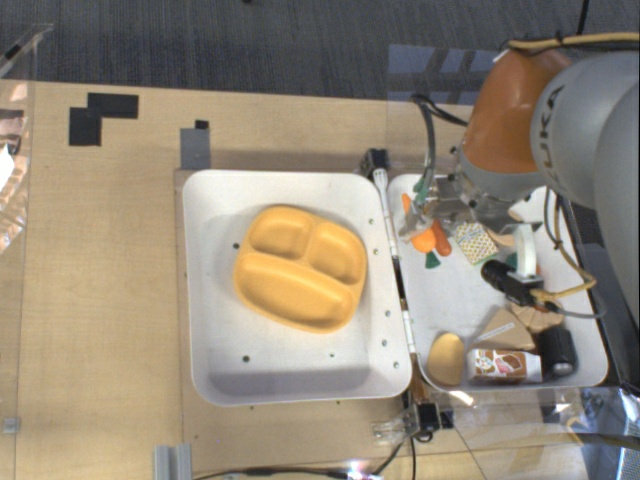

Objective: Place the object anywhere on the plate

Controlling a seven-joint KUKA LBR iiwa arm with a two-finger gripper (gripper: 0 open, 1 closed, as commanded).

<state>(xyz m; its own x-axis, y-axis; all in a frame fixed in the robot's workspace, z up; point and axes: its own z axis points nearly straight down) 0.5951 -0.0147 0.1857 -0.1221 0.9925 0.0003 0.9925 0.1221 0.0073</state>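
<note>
The tool (pixel 428 213) was down in the right bin (pixel 450 313), at its upper left corner, right over one toy carrot (pixel 432 241) — orange body, green tip — and whether the fingers were open or closed could not be told. The grey arm (pixel 560 118), orange band showing, bent in from the frame's upper right. Two white bins sat on the bench (pixel 100 298); the left bin (pixel 215 368) carried one yellow divided plate (pixel 300 266), well apart from the carrot.
</note>
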